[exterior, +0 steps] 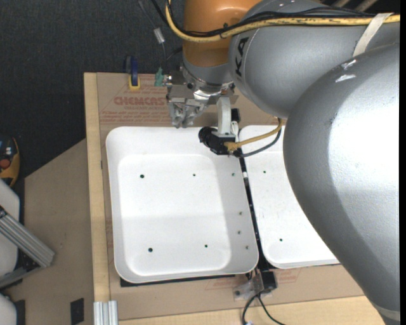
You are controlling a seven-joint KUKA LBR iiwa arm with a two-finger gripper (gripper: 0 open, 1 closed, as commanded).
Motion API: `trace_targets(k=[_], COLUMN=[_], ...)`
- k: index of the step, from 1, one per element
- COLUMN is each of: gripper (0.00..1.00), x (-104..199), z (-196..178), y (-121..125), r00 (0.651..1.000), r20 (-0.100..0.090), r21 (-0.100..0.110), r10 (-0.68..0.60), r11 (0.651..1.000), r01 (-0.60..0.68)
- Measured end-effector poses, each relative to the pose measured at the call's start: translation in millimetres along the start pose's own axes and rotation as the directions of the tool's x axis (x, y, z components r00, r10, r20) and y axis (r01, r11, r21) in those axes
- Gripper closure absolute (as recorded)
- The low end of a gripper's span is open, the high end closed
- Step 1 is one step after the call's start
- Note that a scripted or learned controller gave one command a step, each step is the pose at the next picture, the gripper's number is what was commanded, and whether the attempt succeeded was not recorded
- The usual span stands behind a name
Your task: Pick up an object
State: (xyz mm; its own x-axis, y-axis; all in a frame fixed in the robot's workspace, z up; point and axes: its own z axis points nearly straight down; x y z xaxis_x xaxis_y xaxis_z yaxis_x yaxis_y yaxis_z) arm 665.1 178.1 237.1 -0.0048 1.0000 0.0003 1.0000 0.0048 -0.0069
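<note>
- Object to pick: no candidate can be singled out. Where it lies is a judgement only. The likeliest place is the right bin (279, 209), since the arm (330, 114) covers most of that bin's floor and hides whatever rests there.
- Left bin (113, 190): the white floor shows a few small dark dots, apparently marks or holes in the tray rather than loose items.
- Key relation: if the object sits in the right bin, it lies to the right of the end effector (183, 114) and nearer than it. Its long axis cannot be told.
- End effector: hangs over the far rim of the left bin, at the far-left corner of the working area, above the printed brown board of the tabletop (95, 159). Nothing is seen held in it, and whether it is wide or narrow cannot be told at this angle.
- A black fitting (212, 139) with a yellow-tipped cable sits just right of the end effector, at the far end of the seam between the bins. It looks like rig hardware, not a pick target.
- Orange band (209, 19) stands directly above the wrist.
- Next move, as judged: travel right and nearward before any descent.
</note>
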Motion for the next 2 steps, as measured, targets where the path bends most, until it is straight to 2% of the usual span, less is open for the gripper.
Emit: trace_targets(k=[1,2], gripper=[1.00,1.00], x=[12,49], z=[-49,16], y=[-6,-2], r00=[1.000,1.000], r20=[-0.002,0.001], r21=[-0.013,0.001], r10=[0.003,0.001], r11=[1.000,1.000], r01=[-0.003,-0.001])
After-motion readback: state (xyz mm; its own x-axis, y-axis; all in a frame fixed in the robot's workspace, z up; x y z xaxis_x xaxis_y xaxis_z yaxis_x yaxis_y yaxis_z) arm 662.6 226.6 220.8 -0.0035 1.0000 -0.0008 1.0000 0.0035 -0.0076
